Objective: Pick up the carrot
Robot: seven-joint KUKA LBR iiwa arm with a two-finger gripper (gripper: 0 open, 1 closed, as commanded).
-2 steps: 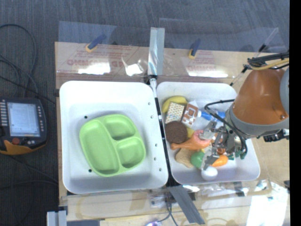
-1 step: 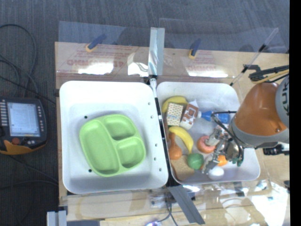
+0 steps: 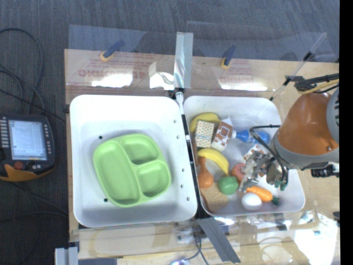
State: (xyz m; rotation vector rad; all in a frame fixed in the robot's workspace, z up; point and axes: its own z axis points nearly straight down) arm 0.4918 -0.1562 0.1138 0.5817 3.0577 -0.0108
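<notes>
Two bins: left (image 3: 83, 148) holds a green tray (image 3: 131, 169), right (image 3: 287, 200) the carrot (image 3: 260, 192).

A robotics lab: teach pendant (image 3: 26, 147), bench (image 3: 127, 73) with clear guards.

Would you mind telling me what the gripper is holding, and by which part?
It cannot be told: the gripper sits just above the carrot, with no item seen in its grasp.
</notes>
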